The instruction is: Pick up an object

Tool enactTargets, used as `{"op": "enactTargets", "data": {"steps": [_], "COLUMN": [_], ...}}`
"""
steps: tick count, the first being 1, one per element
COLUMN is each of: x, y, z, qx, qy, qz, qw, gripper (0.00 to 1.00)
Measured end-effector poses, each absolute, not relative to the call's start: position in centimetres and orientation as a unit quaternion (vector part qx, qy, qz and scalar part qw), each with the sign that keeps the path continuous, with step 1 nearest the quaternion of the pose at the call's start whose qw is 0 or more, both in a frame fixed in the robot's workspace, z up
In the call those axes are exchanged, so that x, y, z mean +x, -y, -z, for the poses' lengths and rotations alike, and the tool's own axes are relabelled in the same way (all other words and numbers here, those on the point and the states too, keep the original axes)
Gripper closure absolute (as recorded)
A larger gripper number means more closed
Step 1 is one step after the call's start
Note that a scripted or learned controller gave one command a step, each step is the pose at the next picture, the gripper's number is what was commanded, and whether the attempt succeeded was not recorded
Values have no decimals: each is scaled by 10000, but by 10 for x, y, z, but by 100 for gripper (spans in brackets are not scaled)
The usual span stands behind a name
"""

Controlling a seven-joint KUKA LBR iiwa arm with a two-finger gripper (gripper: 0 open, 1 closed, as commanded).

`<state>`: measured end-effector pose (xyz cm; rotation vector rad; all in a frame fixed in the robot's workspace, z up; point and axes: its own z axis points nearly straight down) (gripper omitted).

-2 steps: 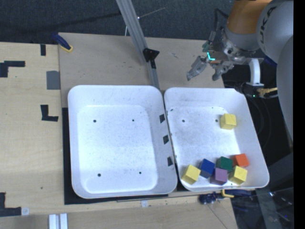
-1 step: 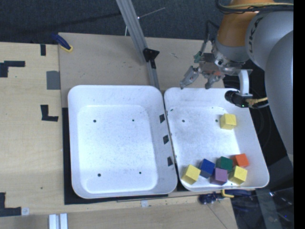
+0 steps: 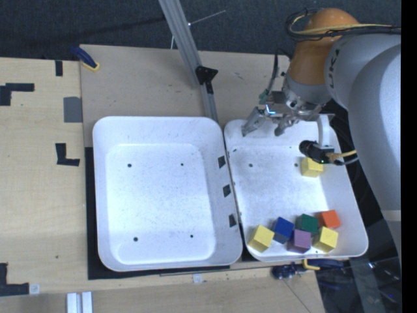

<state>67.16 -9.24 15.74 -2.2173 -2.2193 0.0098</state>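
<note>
The jaws hang spread and empty above the far rim of the right bin [image 3: 273,188], so the pick is at its approach step. A lone yellow block [image 3: 311,167] lies nearer and to the right, and a cluster of blocks [image 3: 301,240] sits at the near rim. The next move likely calls for centring over one block, descending, then clenching.

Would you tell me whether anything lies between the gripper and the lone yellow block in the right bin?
Nothing visible does. The gripper is over the far edge of the right bin, and bare bin floor separates it from the lone yellow block. The other blocks cluster at the near edge.
</note>
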Motion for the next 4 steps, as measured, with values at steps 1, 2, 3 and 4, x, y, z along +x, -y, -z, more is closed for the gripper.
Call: {"op": "enactTargets", "data": {"steps": [1, 2, 3, 4], "x": [673, 674, 673, 674], "y": [97, 96, 105, 102], "z": [-95, -108, -166, -209], "qx": [-7067, -7063, -7066, -7064], "qy": [7075, 7079, 7076, 7078], "qz": [-38, -23, 14, 13], "qw": [31, 22, -21, -18], "gripper": [0, 100, 100, 100]}}
